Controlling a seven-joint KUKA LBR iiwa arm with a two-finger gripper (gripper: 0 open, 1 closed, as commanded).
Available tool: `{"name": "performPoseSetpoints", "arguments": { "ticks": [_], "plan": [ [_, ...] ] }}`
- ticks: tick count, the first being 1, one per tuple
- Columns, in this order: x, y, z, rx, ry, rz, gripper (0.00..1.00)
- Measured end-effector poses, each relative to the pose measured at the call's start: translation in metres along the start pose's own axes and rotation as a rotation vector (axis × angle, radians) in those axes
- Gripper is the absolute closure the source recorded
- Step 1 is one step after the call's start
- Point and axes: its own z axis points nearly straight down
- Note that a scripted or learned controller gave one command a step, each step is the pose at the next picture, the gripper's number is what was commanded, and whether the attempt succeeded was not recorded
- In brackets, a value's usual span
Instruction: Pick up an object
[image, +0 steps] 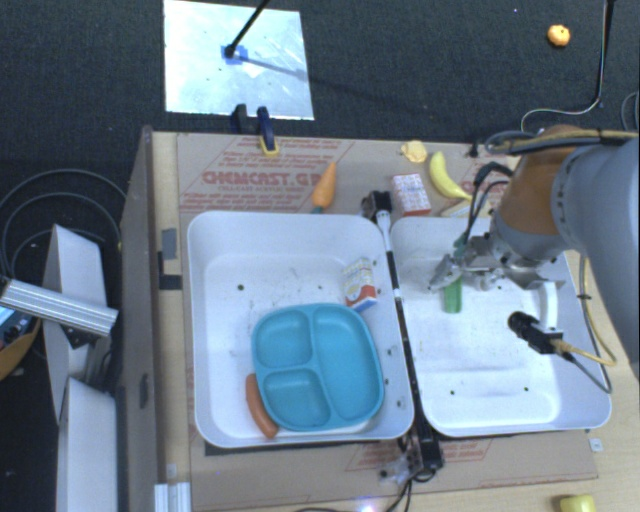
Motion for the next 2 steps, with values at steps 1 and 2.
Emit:
{"name": "performPoseSetpoints", "arguments": {
  "ticks": [1,2],
  "plan": [
    [0.0,-0.003,-0.01,0.005,0.002,0.001,1.0],
    [0.075,-0.088,-0.145,0.004,0.006,-0.004,1.0]
  ]
}}
